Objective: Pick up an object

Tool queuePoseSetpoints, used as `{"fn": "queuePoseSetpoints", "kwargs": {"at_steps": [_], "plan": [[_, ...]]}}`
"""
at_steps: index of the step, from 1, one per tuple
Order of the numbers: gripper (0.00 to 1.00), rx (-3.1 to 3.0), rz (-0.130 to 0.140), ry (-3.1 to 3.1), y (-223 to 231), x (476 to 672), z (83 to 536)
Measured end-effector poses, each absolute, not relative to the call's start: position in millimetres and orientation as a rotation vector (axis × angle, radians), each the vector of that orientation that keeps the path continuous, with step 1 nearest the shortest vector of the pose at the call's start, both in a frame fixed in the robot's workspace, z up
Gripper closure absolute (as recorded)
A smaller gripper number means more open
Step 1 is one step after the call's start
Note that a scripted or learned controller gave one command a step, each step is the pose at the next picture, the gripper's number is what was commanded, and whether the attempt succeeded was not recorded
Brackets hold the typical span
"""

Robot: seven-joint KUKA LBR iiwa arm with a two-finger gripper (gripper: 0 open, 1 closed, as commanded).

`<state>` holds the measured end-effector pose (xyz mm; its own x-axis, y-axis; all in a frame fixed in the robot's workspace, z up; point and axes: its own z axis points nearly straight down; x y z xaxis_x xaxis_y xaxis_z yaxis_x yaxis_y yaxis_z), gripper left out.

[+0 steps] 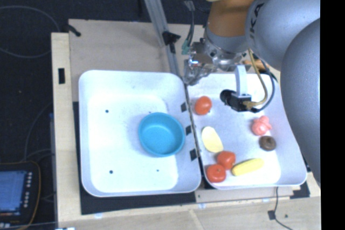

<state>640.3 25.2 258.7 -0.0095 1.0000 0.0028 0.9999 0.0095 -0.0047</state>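
Objects for picking lie scattered in the right bin (288, 168), all on its white floor and none of them at the gripper. An orange-red ball (202, 105) sits nearest the bin's back left corner, close to the wall shared with the left bin (86, 116). In front of it lies a pale yellow oval piece (212, 139), tilted and just beside that same wall. Further forward, two red tomato-like pieces sit close together, the upper red piece (226, 159) just behind the lower red piece (216, 172), which is at the bin's front left corner. A yellow banana-shaped piece (247, 166) lies on its side just right of them. Toward the right side of the bin there is a pink lumpy piece (261, 125), with a small brown ring-shaped piece (267, 143) just in front of it. The gripper (194, 70) hangs from the grey arm (280, 19) over the back left corner of the right bin, behind the orange-red ball and apart from it; whether it is open or closed cannot be told from this angle. The left bin holds a blue bowl (161, 134), upright, near its right wall. A slanted metal rail (152, 5) rises behind the bins from the bench (118, 46).
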Motion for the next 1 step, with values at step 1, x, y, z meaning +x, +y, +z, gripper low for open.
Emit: {"fn": "queuePoseSetpoints", "kwargs": {"at_steps": [1], "plan": [[1.0, -2.21, -0.002, -2.231, 76.8, 642.9, 262.5]]}}
